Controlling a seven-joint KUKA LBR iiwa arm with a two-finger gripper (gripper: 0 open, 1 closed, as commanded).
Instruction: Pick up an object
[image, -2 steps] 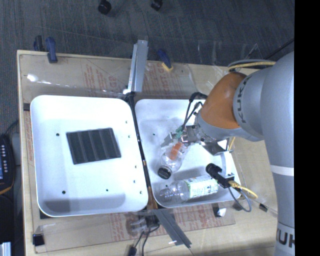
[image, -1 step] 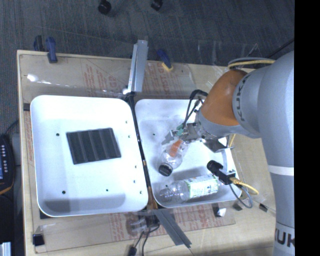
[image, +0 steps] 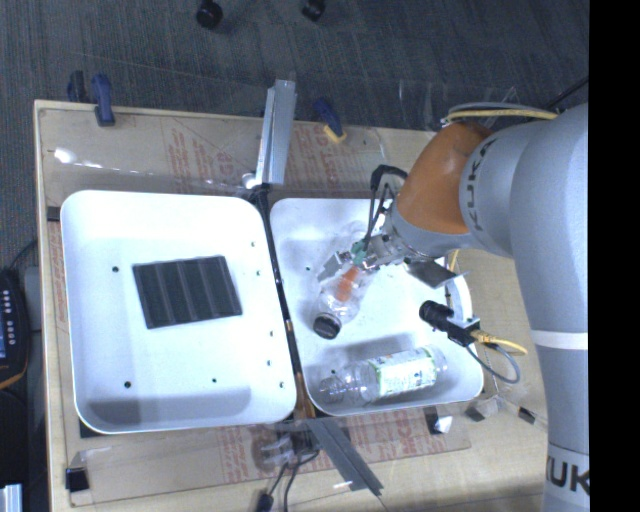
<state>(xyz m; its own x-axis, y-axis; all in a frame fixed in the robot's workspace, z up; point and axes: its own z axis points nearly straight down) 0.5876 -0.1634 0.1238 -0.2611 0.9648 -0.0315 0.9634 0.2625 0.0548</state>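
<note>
1. Bench (image: 150, 150): bears two white bins side by side; blue clamps sit on its far edge.
2. Left bin (image: 90, 300): holds a dark ribbed mat (image: 187, 291), lying flat near the middle.
3. Right bin (image: 300, 225): holds two clear bottles.
4. Small bottle (image: 338, 297): mid-bin, tilted, dark cap towards the near side, orange patch on its body. Its far end lies right under the gripper.
5. Large bottle (image: 385, 376): on its side along the near wall, pale label facing up, well apart from the gripper.
6. Arm (image: 500, 190): grey with an orange band, reaching in from the right over the right bin.
7. Gripper (image: 352, 262): low over the small bottle's far end. Finger spread: cannot be told; whether they touch the bottle is unclear.
</note>
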